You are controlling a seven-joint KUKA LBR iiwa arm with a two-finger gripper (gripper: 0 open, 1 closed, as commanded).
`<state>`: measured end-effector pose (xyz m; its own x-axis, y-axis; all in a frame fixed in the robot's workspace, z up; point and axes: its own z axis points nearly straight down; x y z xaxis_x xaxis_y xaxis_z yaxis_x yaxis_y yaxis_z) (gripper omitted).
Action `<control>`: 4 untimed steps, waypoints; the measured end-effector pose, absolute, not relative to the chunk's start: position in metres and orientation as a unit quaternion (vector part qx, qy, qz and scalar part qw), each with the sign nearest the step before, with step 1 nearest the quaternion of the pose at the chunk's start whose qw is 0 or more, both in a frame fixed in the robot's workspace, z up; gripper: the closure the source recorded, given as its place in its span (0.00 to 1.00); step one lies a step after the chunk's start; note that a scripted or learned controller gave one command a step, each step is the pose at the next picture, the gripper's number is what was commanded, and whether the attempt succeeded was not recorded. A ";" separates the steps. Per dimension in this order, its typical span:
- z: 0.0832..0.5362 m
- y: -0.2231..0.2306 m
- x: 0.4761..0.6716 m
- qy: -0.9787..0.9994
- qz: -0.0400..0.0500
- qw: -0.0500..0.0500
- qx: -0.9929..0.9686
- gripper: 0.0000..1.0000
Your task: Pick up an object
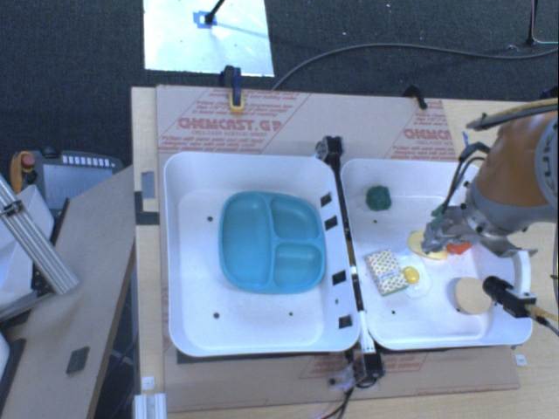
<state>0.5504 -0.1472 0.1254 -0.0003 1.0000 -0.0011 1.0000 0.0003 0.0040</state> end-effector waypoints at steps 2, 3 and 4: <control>0.249 -0.138 0.548 0.709 0.002 0.004 0.705 1.00; 0.301 -0.138 0.549 0.709 0.002 0.003 0.705 1.00; 0.285 -0.086 0.551 0.710 0.001 0.001 0.704 1.00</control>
<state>0.5509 -0.0859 0.2847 -0.0084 1.0000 0.0006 1.0000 0.0084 0.0025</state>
